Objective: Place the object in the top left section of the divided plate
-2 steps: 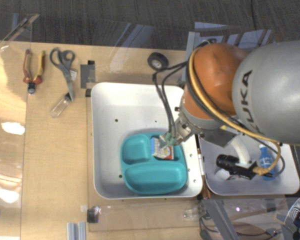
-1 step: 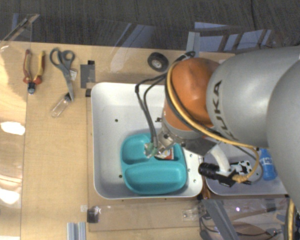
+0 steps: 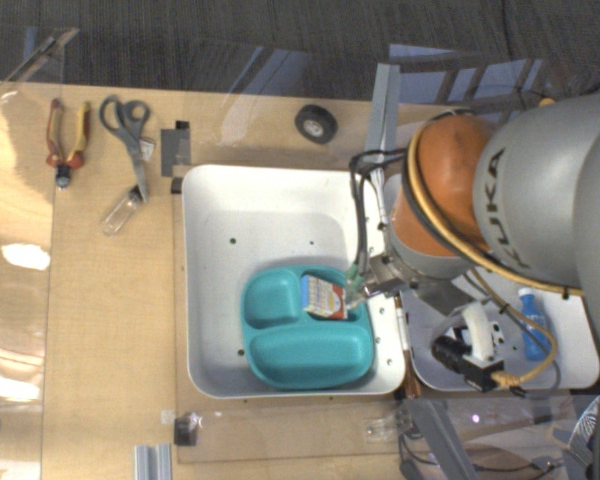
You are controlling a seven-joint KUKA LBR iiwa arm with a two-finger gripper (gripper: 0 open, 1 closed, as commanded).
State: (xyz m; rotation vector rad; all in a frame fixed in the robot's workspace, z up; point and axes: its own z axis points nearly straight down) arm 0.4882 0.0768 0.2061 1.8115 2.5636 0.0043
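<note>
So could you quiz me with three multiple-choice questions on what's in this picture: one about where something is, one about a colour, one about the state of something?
1. Where does the divided plate sit?
A. In the left white bin
B. On the bare bench by the scissors
C. In the right bin

2. What colour is the divided plate?
A. Red
B. Teal
C. Yellow

3. How does the small colourful object lie at this moment?
A. On the bench outside the bins
B. In the plate's upper right section, with the tool right at it
C. On the bin floor, away from the plate

Answers:
1. A, the plate rests in the lower part of the left bin.
2. B, its whole surface is blue-green.
3. B, the object lies in the right upper compartment beside the arm's tip, not in the top left section.
</note>
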